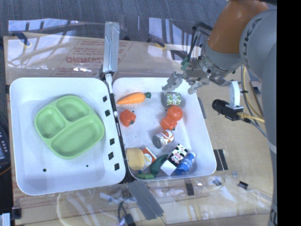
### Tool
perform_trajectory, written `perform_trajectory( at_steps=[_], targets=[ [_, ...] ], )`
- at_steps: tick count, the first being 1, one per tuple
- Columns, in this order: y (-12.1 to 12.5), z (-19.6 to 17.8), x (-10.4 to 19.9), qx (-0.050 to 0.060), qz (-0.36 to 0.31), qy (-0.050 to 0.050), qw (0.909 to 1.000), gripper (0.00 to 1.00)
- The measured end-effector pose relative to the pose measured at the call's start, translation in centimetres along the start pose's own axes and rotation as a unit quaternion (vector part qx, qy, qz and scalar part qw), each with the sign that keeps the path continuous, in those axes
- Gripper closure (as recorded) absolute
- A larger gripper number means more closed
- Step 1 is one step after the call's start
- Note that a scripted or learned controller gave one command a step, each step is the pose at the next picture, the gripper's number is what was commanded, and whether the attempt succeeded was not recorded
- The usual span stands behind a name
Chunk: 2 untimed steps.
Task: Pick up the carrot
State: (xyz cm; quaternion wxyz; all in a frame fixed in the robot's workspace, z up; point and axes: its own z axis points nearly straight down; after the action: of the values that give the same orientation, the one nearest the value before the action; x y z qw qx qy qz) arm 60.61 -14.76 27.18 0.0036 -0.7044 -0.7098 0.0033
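2 shallow white bins are sitting side by side on the bench, the left bin (19, 140) carrying a green divided plate (69, 125) with 3 compartments and the right bin (202, 140) holding the small items. The carrot (132, 98) is lying on its side in the far left part of the right bin, its orange tip pointing toward the divider between the bins and its green stem end pointing right. Just in front of it, a red tomato-like piece (127, 117) is resting near the divider. The gripper (181, 84) is hanging over the far right corner of the right bin with its 2 fingers spread apart and nothing between them, well to the right of the carrot and just beside a small green can (172, 99). Below that can, an orange-red pepper-shaped toy (171, 117) and a striped can (163, 138) are lying mid-bin, while a yellow lump (135, 158), a blue bottle (185, 164) and a black-and-white carton (177, 155) are crowding the near edge.
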Motion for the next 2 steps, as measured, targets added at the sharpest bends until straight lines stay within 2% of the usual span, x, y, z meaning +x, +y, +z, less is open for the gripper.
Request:
perform_trajectory(
  at_steps=[1, 2],
  targets=[
    [3.1, 11.9, 4.6, 0.000, -0.077, 0.000, 0.9970, 0.00],
    [5.1, 17.8, 4.3, 0.001, -0.186, 0.000, 0.9826, 0.00]
  ],
)
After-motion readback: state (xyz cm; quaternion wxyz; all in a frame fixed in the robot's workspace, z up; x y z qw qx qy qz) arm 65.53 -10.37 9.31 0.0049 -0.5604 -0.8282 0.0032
